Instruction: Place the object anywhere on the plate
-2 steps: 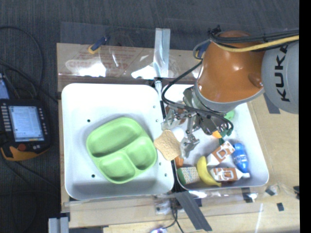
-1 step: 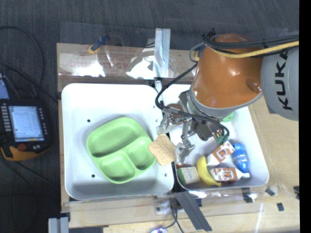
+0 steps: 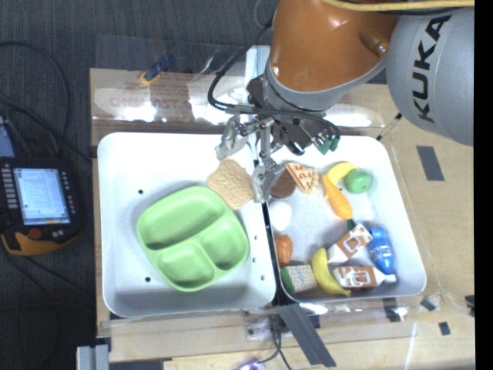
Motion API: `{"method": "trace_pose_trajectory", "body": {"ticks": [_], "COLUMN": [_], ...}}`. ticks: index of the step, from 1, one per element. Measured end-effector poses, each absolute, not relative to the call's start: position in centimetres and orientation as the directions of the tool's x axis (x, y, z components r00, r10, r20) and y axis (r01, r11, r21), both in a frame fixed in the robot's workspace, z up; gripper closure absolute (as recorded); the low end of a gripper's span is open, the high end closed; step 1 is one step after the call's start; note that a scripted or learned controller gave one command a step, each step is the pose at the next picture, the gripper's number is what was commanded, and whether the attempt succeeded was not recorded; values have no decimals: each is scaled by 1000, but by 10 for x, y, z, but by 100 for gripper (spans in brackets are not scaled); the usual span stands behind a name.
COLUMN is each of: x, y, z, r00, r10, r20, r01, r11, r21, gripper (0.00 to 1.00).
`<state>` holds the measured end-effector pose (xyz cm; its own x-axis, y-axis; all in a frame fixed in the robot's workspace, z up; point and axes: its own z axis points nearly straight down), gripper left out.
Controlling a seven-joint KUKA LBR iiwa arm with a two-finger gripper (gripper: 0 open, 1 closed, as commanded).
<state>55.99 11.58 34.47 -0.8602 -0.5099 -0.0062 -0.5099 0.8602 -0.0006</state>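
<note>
Plate (image 3: 192,239): light green. Bins (image 3: 123,168): white. Cracker (image 3: 231,182): tan, dotted. Carrot (image 3: 337,196): orange. Apple (image 3: 358,180): green. Banana (image 3: 326,272): yellow. Cartons (image 3: 354,243): brown and white. Arm (image 3: 331,29): orange band, grey.

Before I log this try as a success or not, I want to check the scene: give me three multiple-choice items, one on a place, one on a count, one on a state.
1. Which bin holds the green plate?
A. the left bin
B. the right bin
C. neither

2. How many compartments does the plate have?
A. one
B. three
C. five

3. Where is the toast slice now?
A. flat in a plate compartment
B. at the tool, above the plate's upper right rim
C. among the items in the right bin

Answers: 1 A, the plate lies in the left bin. 2 B, ridges split it in three. 3 B, the slice is up by the tool over the bin divider.
</note>
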Motion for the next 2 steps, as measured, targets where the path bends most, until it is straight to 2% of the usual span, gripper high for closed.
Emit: {"method": "trace_pose_trajectory", "body": {"ticks": [1,2], "x": [528,510], "y": [102,94], "z": [281,314], "r00": [-546,-18], "r10": [-838,-1000], "r20": [0,-4], "r01": [-838,-1000], "r11": [546,18], "r21": [3,-1], "gripper": [100,100]}}
